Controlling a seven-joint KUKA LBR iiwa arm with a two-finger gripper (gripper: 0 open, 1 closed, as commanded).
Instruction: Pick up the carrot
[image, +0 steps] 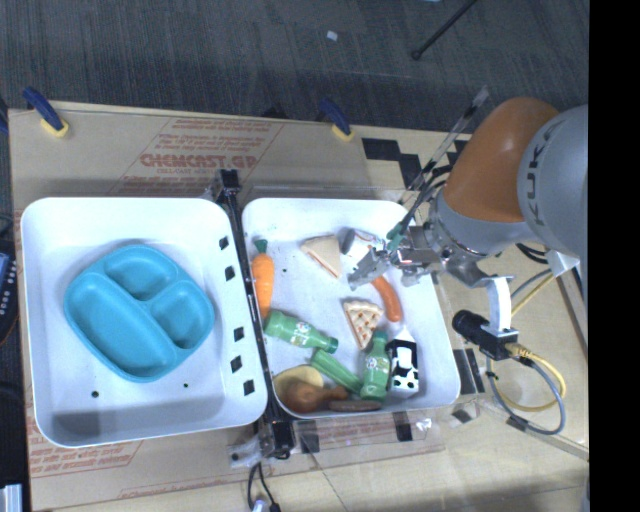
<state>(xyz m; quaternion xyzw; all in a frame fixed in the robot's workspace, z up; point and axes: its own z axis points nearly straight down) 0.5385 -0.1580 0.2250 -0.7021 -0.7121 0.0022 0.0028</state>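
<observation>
The orange carrot (262, 281) with a green top lies along the left wall of the right bin (432, 300), pointing toward the front. My gripper (354, 257) hangs over the back middle of that bin, well to the right of the carrot. It sits between a triangular sandwich piece (322, 254) and an orange sausage (388, 298). Its fingers stand open with nothing between them.
The right bin also holds a pizza slice (362, 322), a green bottle (299, 331), a green can (376, 368), a black-and-white carton (403, 366) and a brownish fruit (300, 390). A blue divided plate (140, 311) lies in the left bin (40, 300).
</observation>
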